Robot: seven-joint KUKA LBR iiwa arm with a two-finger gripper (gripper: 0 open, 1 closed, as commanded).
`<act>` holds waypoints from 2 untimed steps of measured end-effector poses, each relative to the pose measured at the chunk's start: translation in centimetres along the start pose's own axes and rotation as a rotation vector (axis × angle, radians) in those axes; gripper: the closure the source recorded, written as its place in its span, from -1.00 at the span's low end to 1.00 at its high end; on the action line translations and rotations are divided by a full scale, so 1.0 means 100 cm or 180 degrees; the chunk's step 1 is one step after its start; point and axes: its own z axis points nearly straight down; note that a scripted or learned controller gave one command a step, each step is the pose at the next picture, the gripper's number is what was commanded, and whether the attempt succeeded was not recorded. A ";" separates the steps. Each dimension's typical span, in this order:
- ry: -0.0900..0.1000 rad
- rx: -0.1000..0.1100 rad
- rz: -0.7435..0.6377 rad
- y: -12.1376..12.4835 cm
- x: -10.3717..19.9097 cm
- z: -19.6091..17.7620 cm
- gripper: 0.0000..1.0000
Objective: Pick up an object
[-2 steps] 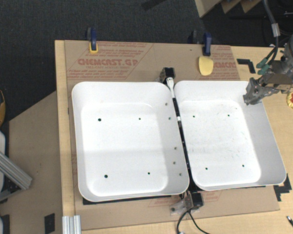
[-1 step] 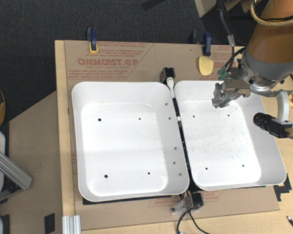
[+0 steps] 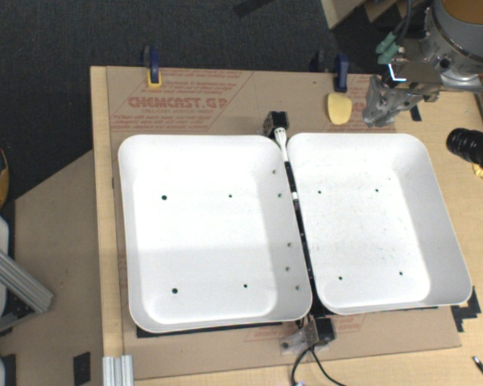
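Observation:
A small pale yellow object (image 3: 339, 108) lies on the cardboard board just behind the back left corner of the right bin (image 3: 435, 215), outside both bins. My gripper (image 3: 378, 111) hangs over the board right beside it, a little to its right, close to the right bin's back rim. Nothing shows between the gripper and the yellow object. The left bin (image 3: 137, 215) lies to the left, its white floor marked by a few small dark dots.
Two blue clamps (image 3: 152, 61) (image 3: 341, 71) pin the board's back edge. A black clip (image 3: 275, 123) sits at the back of the seam between the bins. A black cylindrical thing (image 3: 468, 145) lies on the bench at the far right.

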 end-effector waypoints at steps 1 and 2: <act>0.0002 0.0084 -0.0012 -0.009 0.101 0.103 1.00; -0.0002 0.0083 0.0005 -0.024 0.159 0.210 1.00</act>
